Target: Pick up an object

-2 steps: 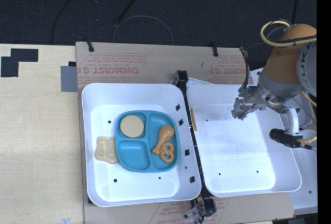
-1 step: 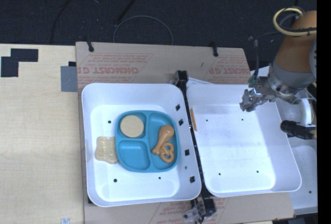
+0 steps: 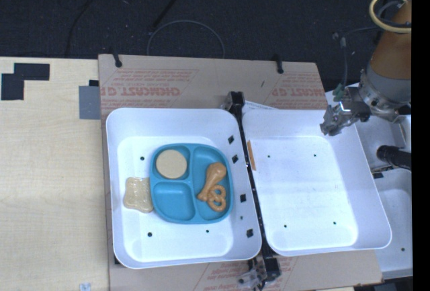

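a pale wooden bench top (image 3: 47,175) fills the left side, with black marks (image 3: 23,79) and a grey square (image 3: 88,101) near its upper edge. a brown cardboard sheet (image 3: 201,85) with red printed lettering lies on the bench, clipped at its far edge. beyond the bench lies a dark carpeted floor (image 3: 269,1), where thin black cables (image 3: 185,31) loop and trail. the light is even and soft.

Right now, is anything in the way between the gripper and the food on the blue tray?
Only the black divider between the bins. The gripper is above the right bin's far corner; the tray sits in the left bin.
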Action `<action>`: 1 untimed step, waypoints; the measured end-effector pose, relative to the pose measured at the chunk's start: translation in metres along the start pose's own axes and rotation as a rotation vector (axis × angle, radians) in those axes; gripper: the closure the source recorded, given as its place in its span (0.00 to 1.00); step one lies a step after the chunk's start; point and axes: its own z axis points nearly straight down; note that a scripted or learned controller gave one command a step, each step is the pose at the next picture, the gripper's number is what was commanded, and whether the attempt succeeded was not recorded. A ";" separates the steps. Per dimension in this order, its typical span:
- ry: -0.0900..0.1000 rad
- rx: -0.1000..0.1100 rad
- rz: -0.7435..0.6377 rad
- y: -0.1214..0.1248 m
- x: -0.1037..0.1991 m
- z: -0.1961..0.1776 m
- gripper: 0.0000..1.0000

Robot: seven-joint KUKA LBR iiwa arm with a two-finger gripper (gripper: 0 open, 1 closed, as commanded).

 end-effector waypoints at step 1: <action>0.003 0.005 -0.002 -0.013 0.045 -0.005 1.00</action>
